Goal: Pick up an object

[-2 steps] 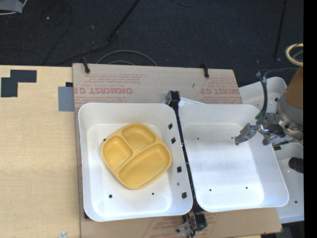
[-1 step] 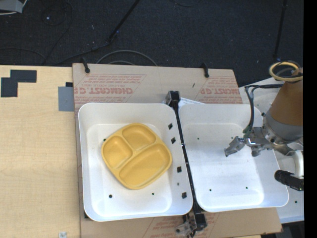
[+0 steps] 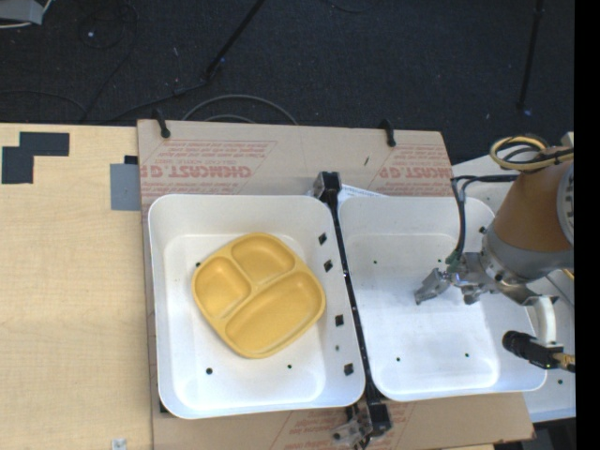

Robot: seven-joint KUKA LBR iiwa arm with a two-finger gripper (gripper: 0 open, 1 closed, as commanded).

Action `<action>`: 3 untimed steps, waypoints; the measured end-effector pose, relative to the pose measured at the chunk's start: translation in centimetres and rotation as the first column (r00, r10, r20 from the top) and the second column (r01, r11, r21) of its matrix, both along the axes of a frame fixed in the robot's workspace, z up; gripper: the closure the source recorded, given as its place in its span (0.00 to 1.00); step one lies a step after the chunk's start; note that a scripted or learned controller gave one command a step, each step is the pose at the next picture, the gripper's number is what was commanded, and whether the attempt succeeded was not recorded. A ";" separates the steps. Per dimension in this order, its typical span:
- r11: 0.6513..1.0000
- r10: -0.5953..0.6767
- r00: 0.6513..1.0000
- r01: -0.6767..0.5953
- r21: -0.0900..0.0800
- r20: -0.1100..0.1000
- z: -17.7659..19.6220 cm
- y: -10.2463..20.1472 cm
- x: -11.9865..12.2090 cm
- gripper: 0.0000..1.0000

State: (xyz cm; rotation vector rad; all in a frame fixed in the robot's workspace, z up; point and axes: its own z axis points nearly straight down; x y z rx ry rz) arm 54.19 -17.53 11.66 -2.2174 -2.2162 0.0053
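A yellow divided plate (image 3: pixel 259 293) with three compartments lies flat in the left white bin (image 3: pixel 178 364). My gripper (image 3: pixel 441 287) hangs low over the right white bin (image 3: pixel 441 382), near its right side, well apart from the plate. Its grey fingers point left toward the bin's middle. Nothing shows between them.
A black divider (image 3: pixel 343 298) runs between the two bins. Cardboard (image 3: pixel 281 162) lies under and behind the bins. A wooden bench top (image 3: pixel 66 289) spreads to the left. Cables (image 3: pixel 459 214) trail along the arm at the right.
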 end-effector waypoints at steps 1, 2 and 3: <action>1.000 0.000 1.000 0.000 -0.001 0.003 -3.1 0.1 0.0 0.00; 1.000 -0.003 1.000 0.003 -0.001 0.004 -1.9 0.0 0.0 1.00; 1.000 0.002 1.000 -0.002 -0.003 0.008 2.6 -0.4 0.6 1.00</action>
